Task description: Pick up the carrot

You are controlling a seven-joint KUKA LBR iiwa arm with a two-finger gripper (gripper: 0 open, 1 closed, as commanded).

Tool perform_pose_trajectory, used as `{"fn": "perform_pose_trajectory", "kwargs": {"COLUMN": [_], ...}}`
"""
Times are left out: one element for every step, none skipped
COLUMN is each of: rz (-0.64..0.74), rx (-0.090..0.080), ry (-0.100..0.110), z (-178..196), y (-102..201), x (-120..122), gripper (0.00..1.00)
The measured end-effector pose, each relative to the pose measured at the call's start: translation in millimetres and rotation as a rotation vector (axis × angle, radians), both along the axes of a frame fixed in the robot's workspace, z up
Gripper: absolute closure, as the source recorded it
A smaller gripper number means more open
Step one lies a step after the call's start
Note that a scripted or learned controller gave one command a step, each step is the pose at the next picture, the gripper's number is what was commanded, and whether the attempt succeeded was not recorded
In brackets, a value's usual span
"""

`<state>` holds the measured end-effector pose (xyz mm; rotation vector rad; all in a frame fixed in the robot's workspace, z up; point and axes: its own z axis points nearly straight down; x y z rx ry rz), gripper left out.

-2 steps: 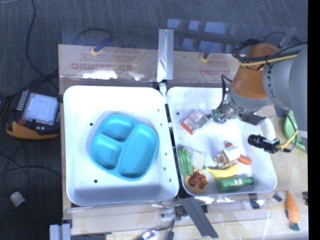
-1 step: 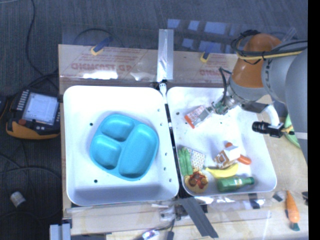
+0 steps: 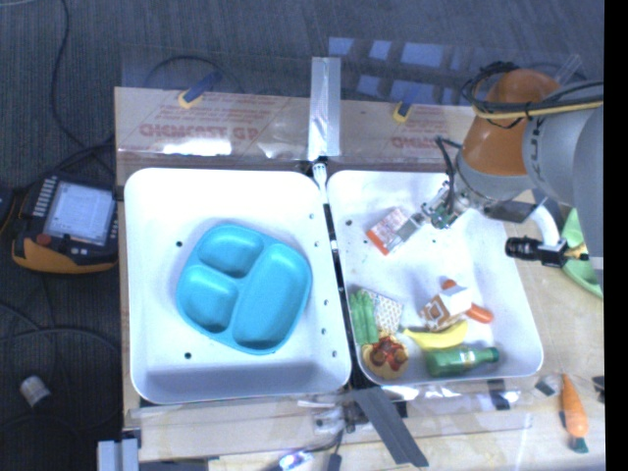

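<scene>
A small orange carrot-like piece (image 3: 479, 313) lies in the right bin (image 3: 510, 263), at its right side, touching a small white and orange carton (image 3: 444, 305). A second orange carrot shape with a green end (image 3: 573, 412) lies outside the bin on the bench at the bottom right. My gripper (image 3: 441, 210) hangs low over the far part of the right bin, next to a red and white packet (image 3: 390, 229). It is well apart from both orange pieces.
In the right bin's near part lie a banana (image 3: 439, 337), a green bottle (image 3: 461, 360), a green vegetable (image 3: 363, 315) and a brown snack piece (image 3: 385, 353). The left bin (image 3: 157, 361) holds a blue divided plate (image 3: 245, 285). A handheld screen device (image 3: 69, 222) sits at the left.
</scene>
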<state>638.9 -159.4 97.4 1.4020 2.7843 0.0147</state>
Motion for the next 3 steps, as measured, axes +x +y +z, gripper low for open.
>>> {"fn": "perform_pose_trajectory", "kwargs": {"rz": [0.178, 0.378, 0.434], "rx": [-0.004, -0.015, -0.011], "ry": [0.019, 0.020, 0.005], "z": [-1.6, -2.9, -1.7], "y": [2.5, 38.6, 26.6], "x": [19.5, 18.6, -17.7], "gripper": [0.00, 0.00, 0.00]}}
